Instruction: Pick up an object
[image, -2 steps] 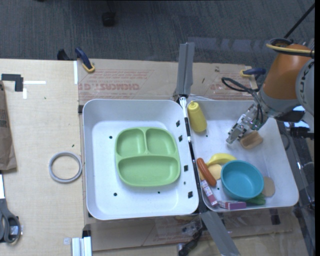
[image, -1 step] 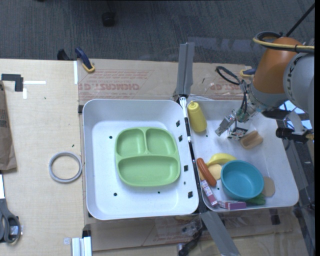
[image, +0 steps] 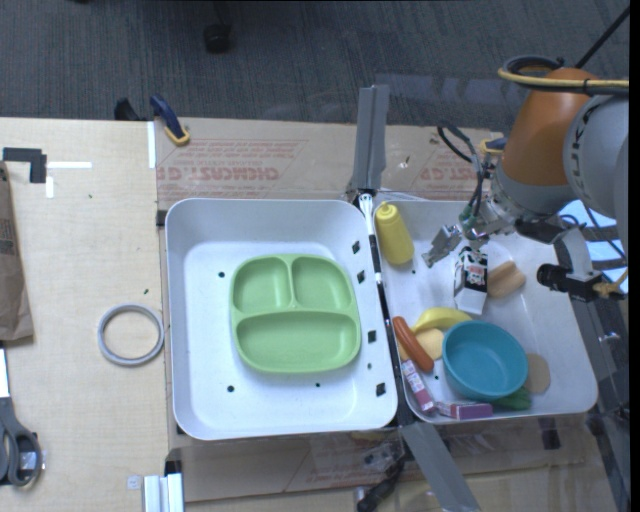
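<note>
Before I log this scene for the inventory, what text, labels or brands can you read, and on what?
Red print on the cardboard sheet behind the bins: upside down and blurred, so not readable with certainty.
Label on the small carton in the right bin: too small to read.
Nothing else legible.

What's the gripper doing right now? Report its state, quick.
Gripper: over the right bin, above a small white carton; whether it is open, shut or holding anything cannot be told.
</note>
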